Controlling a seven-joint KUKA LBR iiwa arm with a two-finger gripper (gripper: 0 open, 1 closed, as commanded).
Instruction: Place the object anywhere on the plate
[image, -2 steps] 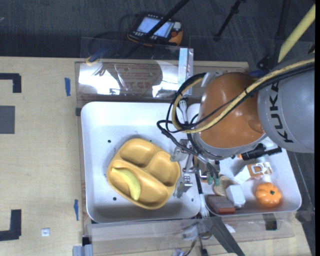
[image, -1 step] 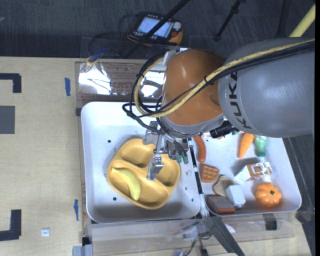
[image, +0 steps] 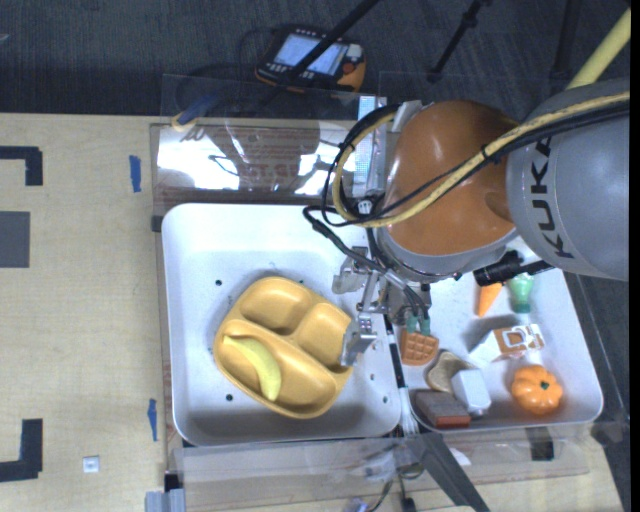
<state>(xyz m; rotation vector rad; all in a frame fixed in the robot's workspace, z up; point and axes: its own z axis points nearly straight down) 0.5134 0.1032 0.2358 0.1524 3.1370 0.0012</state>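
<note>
The banana (image: 260, 366) lies in the yellow plate's (image: 300, 325) near compartment, its long axis slanting. The gripper (image: 362, 330) hangs just right of the plate's rim; I can't tell what its jaws are doing.

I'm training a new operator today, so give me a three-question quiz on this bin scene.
1. True or false: a banana lies in one compartment of the yellow plate.
2. The pumpkin sits in which bin? A) left bin B) right bin C) on the bench outside the bins
3. Fill in: the pincer hangs over the plate's ____ edge, as the camera sees it.

Key: 1 true; 2 B; 3 right.
</note>
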